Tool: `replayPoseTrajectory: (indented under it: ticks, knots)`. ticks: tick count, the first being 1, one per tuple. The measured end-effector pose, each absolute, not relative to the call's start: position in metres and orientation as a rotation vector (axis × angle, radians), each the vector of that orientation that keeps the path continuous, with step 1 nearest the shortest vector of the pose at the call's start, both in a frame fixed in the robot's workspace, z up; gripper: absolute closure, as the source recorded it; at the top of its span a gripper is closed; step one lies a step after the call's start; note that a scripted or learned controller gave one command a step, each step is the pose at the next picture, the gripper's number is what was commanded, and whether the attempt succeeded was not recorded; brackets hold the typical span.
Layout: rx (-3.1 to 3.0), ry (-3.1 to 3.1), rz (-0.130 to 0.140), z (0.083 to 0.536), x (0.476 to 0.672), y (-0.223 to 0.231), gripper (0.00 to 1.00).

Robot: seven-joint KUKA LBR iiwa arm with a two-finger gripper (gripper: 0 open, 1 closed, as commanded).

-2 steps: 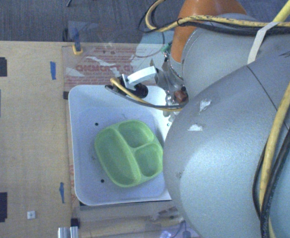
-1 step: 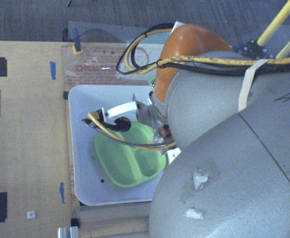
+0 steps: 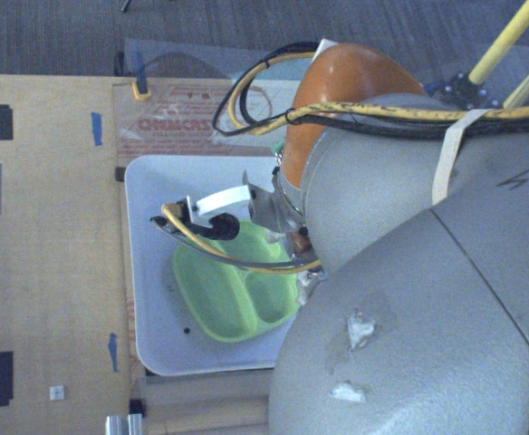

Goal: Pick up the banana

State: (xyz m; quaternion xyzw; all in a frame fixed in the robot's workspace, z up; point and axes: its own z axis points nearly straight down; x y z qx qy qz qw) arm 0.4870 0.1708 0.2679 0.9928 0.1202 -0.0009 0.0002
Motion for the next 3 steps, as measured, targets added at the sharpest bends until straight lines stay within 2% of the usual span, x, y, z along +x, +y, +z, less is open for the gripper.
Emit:
replayPoseTrajectory:
  ticks: [1,2,3]
  knots:
    - [3.063,0.707,-0.01,0.164,0.521,0.17,0.0]
    - [2.986,0.952,0.043,0.1,0.489,0.185,0.0]
    - [3.109,0.414,0.02,0.092,0.542,0.219,0.0]
